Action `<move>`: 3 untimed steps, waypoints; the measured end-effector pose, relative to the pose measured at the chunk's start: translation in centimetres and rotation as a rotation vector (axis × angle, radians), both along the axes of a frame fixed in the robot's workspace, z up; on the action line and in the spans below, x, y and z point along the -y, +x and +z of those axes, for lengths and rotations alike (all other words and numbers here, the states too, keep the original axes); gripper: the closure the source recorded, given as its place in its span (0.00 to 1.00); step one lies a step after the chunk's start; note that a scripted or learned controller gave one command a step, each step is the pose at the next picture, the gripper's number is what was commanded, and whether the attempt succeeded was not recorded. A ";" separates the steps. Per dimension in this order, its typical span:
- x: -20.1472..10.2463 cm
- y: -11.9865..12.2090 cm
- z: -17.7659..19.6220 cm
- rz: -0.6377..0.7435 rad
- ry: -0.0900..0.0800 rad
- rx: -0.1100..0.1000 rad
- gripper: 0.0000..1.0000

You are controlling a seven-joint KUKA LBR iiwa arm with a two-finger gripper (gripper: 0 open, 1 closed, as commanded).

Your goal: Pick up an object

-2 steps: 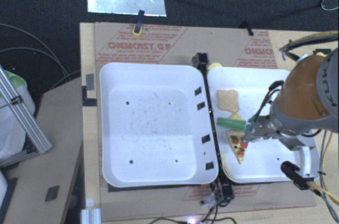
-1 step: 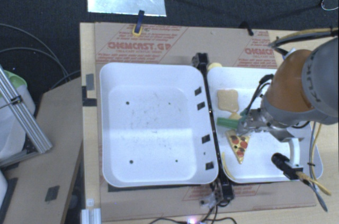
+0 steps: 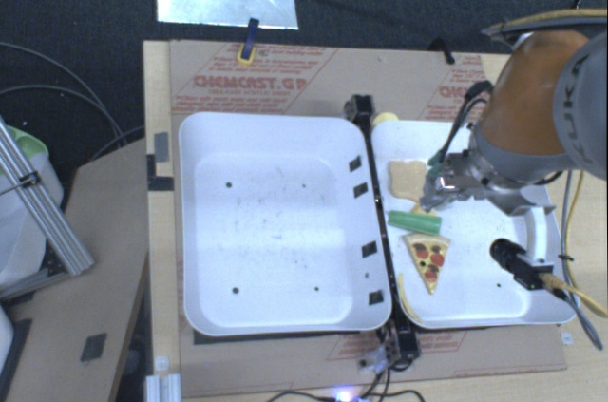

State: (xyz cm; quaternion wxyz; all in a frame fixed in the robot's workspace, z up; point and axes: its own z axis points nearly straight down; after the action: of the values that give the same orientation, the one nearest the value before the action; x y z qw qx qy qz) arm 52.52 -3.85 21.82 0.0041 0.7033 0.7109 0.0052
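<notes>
We see the gripper (image 3: pixel 439 191) low in the right bin (image 3: pixel 475 305), over the green stick (image 3: pixel 414 221), with the bread slice (image 3: pixel 407 179) just beyond and the pizza slice (image 3: pixel 427 259) nearer. Whether its jaws are parted, we cannot tell. We judge the descent underway; next comes closing on the stick.

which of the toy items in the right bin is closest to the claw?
The green stick, lying just below the claw. The pizza slice sits lower and the tan piece lies to its left.
</notes>
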 end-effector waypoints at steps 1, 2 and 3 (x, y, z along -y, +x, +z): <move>-5.3 -1.7 4.5 0.000 0.001 -0.006 1.00; -9.4 -3.8 16.4 0.000 0.003 0.002 1.00; -16.2 2.3 17.6 0.000 0.001 -0.006 1.00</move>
State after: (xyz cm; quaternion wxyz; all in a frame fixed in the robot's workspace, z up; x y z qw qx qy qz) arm 54.78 12.38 39.39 0.0018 0.7034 0.7108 0.0035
